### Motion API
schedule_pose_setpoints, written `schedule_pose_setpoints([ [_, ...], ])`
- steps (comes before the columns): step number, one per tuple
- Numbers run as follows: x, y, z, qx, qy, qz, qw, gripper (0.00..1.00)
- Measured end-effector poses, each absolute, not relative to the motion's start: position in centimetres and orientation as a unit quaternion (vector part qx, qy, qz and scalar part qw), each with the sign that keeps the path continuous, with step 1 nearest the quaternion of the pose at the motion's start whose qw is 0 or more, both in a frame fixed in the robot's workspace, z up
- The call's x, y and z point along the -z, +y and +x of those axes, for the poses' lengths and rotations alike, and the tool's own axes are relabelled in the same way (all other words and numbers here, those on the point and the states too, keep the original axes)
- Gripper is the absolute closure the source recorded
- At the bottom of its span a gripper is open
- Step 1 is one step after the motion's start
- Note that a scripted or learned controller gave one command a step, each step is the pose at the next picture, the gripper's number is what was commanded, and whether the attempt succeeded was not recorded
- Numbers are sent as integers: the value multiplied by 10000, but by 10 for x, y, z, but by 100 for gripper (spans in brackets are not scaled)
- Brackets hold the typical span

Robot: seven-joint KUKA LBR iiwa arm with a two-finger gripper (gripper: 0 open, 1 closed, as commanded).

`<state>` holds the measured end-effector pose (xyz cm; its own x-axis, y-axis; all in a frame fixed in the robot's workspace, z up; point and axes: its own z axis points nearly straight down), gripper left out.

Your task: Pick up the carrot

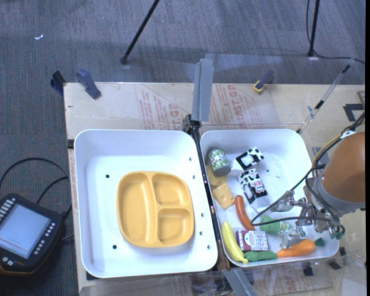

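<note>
The carrot, orange with a green top at its right end, lies along the front wall of the right bin, near that bin's front right corner. My gripper hangs just behind and above the carrot, at the end of the grey arm with its orange band. Its fingers stand open with nothing between them. A green vegetable lies right beside the fingertips on their left.
The right bin also holds a banana, a sausage, a maroon carton, a cheese wedge, a green can and two cow-patterned cartons. A yellow divided tray sits in the left bin.
</note>
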<state>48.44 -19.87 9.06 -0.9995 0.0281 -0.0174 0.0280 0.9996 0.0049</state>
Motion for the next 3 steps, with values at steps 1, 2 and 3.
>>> schedule_pose_setpoints([
  [1, -92, -204, 486, -12, 9924, -1226, 111, 0],
  [2, -98, -207, 483, -21, 9930, -1181, 61, 100],
  [3, -89, -209, 501, -18, 9623, -2722, 17, 100],
])
